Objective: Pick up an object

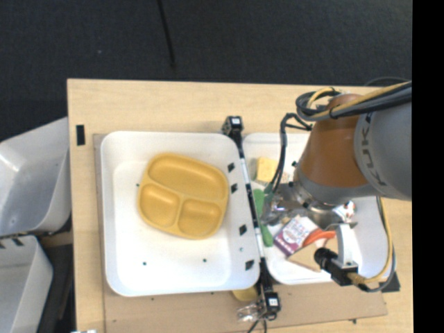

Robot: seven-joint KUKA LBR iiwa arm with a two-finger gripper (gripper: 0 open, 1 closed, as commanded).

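The worktop point(83, 103) carries two shallow white bins side by side. The left bin point(114, 255) holds a yellow divided plate point(184, 195), lying flat a little toward 11 o'clock of that bin's middle, well apart from everything else. The right bin point(371, 255) is largely covered by the arm point(347, 151), whose grey body and orange band come in from 3 o'clock and hang low over that bin's clutter, apparently so the wrist can drop straight onto the pile.

The candidates for picking crowd along the right bin's 9 o'clock wall, next to the divider: a pale yellow block point(266, 168) toward 11 o'clock, a green strip point(259, 203) just below it, a small purple-and-white packet point(293, 233) nearer the middle, an orange piece point(321, 236) touching the packet's 3 o'clock side, and a tan wedge point(305, 261) at about 6 o'clock of the packet. They lie loosely heaped, some overlapping, as tipped-in items would.

The gripper point(288, 210) sits under the wrist, just above the packet and beside the green strip. How its jaws stand, I cannot tell; nothing is visibly held between them, so the pick looks undone.
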